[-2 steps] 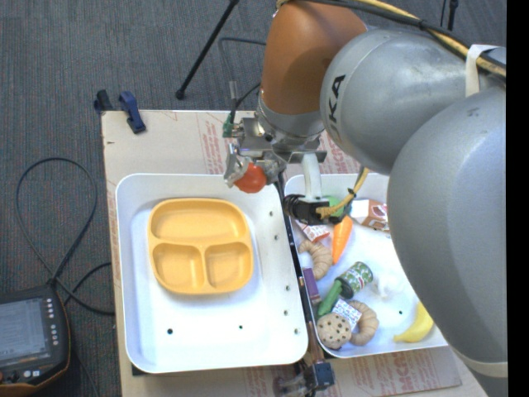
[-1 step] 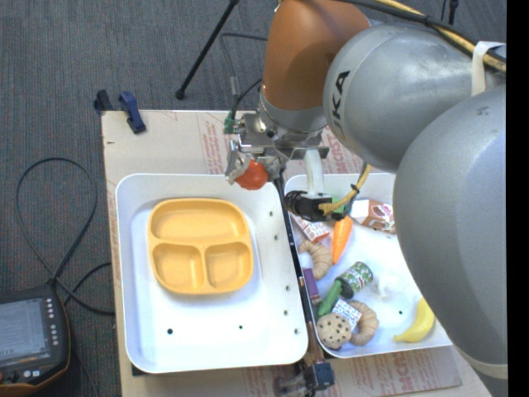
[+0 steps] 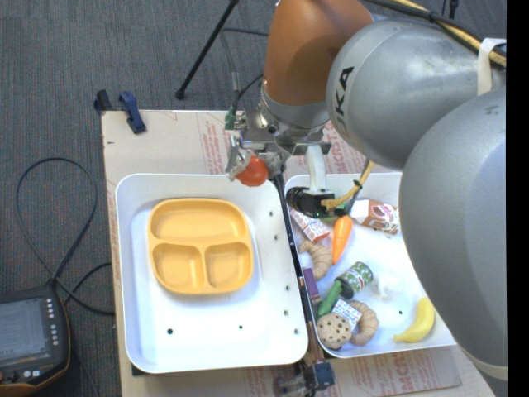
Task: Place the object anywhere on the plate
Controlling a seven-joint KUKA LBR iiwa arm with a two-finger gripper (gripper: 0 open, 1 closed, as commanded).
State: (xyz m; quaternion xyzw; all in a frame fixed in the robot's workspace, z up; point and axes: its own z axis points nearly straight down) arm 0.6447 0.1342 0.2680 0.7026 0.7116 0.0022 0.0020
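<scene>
The gripper (image 3: 248, 160) pinches a small red tomato (image 3: 254, 172) between its fingers, above the upper right corner of the left bin (image 3: 132, 222), up and to the right of the yellow plate (image 3: 201, 245) (three compartments, rounded corners) lying in that bin. Just beside, the right bin (image 3: 397, 325) holds a carrot (image 3: 340, 236), a banana (image 3: 417, 321), a cookie (image 3: 334, 330), a green can (image 3: 354, 276) and snack packets. Both bins sit on a board (image 3: 157, 143) with a blue clamp (image 3: 131, 111) at its far left corner, over dark carpet (image 3: 58, 64).
</scene>
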